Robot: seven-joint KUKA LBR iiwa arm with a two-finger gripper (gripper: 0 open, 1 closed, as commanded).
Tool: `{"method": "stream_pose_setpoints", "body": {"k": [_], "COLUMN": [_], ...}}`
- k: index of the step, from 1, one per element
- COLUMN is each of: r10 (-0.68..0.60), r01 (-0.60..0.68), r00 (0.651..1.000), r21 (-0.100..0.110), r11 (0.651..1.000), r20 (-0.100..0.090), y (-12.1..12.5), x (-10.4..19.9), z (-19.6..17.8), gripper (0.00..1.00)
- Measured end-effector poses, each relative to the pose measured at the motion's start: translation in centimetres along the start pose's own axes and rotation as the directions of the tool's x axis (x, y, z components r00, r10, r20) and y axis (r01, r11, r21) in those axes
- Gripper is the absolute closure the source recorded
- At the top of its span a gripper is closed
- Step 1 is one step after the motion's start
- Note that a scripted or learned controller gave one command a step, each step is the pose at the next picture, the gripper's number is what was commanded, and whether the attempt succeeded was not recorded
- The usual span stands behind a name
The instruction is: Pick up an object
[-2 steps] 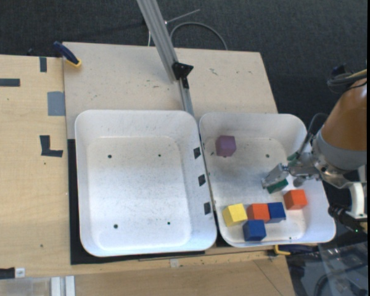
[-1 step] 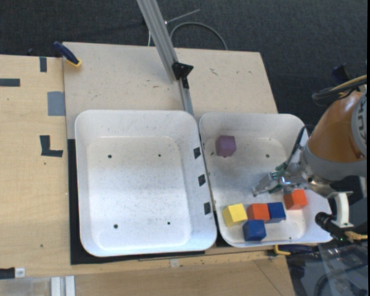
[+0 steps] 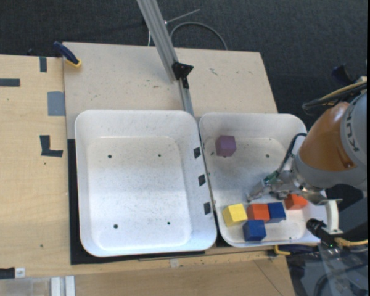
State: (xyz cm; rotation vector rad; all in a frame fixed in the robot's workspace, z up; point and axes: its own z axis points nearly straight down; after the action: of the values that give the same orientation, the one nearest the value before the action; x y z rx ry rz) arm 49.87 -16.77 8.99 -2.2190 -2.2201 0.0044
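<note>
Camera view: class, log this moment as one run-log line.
gripper low in right bin | near orange cube | nothing seen held

The lower right corner of the right bin (image 3: 253,121) is covered by the arm (image 3: 333,147). An orange block (image 3: 295,201) there is partly hidden under the wrist. The fingertips of the gripper (image 3: 263,190) are too small and blurred to be judged.

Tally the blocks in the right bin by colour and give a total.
Purple: 1
Yellow: 1
Orange: 2
Blue: 2
Total: 6 blocks, all in the right bin.
</note>
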Motion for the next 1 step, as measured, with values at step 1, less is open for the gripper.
{"method": "stream_pose_setpoints", "body": {"k": [1], "r10": [-0.001], "r01": [0.001], "r00": [1.000], "r21": [0.000], "r11": [1.000], "r20": [-0.002], "y": [0.02], "x": [0.09], "z": [-1.12], "gripper": [1.00]}}
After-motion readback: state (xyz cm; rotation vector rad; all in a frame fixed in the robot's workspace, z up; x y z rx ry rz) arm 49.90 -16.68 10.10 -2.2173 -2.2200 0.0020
